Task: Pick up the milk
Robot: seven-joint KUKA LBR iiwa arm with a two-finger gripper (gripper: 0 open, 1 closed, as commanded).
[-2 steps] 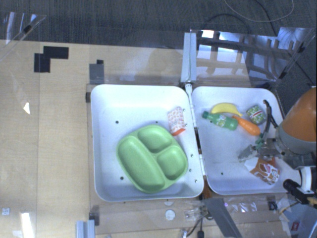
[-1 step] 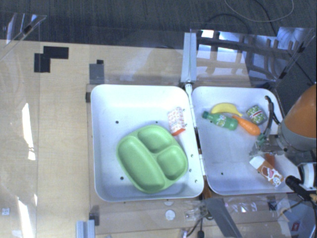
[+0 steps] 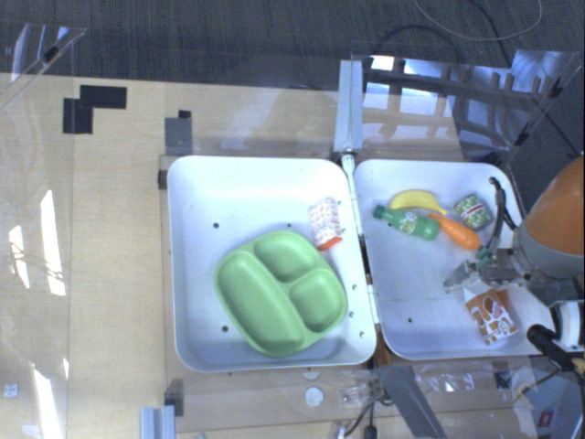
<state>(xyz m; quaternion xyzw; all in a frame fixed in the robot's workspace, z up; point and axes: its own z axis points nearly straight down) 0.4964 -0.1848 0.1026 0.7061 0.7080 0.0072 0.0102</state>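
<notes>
While the gripper [image 3: 475, 274] hovers, jaws' spread unclear, the milk carton [image 3: 494, 316] looks light, crushable; best pinched across its narrow sides.

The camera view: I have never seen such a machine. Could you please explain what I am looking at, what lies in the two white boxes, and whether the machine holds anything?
This is one picture from a camera fixed above a bench, looking down at a slant. The grey and orange shape at the right edge is a robot arm; a program moves it. At its end sits a gripper with two fingers for picking things up. It is low over the right bin, but I cannot tell whether its fingers are open or shut, and I see nothing between them.

The left bin holds a green plate with three sections and a small white and orange packet. The right bin holds a banana, a green bottle, a carrot, a small green can and a carton, probably the milk, lying just beside the gripper.
</notes>
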